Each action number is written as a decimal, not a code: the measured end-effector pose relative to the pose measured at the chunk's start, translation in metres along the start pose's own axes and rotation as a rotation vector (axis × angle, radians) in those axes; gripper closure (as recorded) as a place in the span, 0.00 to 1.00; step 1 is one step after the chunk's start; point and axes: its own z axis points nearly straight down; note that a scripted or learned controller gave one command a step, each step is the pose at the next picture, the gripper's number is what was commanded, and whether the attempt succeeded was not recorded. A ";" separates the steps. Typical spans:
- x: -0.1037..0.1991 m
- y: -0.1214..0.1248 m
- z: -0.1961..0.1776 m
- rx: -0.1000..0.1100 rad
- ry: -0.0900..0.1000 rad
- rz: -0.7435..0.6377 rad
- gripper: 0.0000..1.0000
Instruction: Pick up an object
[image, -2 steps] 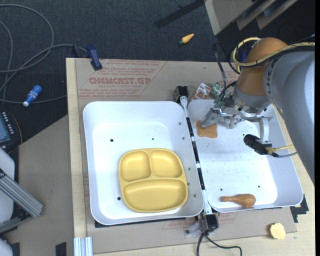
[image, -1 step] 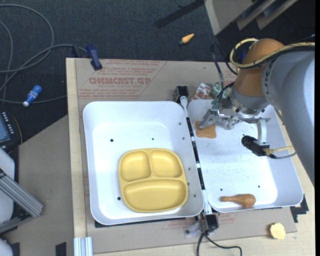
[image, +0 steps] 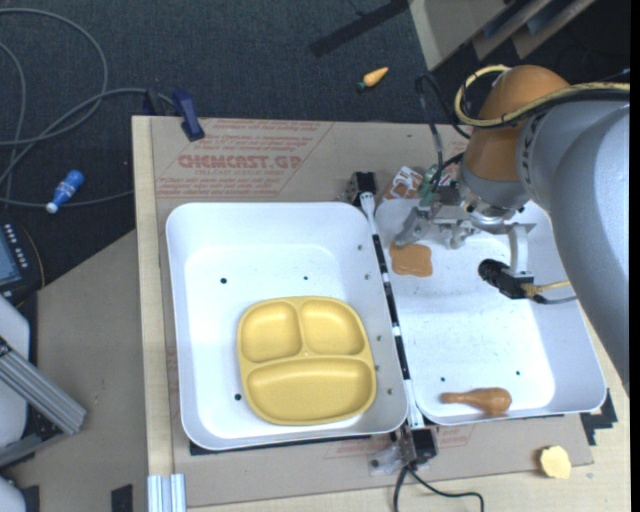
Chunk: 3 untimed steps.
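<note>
Two shallow white bins sit side by side on the table (image: 250, 150), and positions below are given relative to the right bin (image: 480, 330).

Just outside its near right corner, on the table: one small pale yellow lump (image: 554, 461), too small to identify.

Inside it, against the near wall: one tan drumstick-shaped toy (image: 480, 400), lying flat. Long axis runs roughly parallel to that wall; bulbous end toward the right, thin end pointing left toward the divider between the bins. Untouched, well apart from the arm.

Beside it, in the left bin (image: 200, 250): one yellow compartment plate (image: 305, 360), three sections, sitting toward the near half.

Inside it, at the far left corner: one flat orange-brown piece (image: 412, 261), rounded and cookie-like; its far edge is partly covered by the metal of the wrist. Orientation not clear.

Above that piece: the gripper (image: 432, 228), grey metal, hanging low over the far left corner. Whether the jaws are apart or together cannot be told, since the wrist body hides them. A black fitting with a cable juts out to its right.

Over its right side: the grey arm (image: 590, 200), cut off by the frame edge, orange band at the wrist.

Beyond its far wall: small cluttered items near the bin clips, hard to make out.
</note>
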 end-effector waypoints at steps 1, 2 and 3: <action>0.000 -0.042 -0.001 0.006 0.001 0.004 0.00; -0.020 -0.034 0.000 0.001 0.000 0.003 0.00; -0.005 -0.012 0.000 0.000 0.001 -0.001 0.00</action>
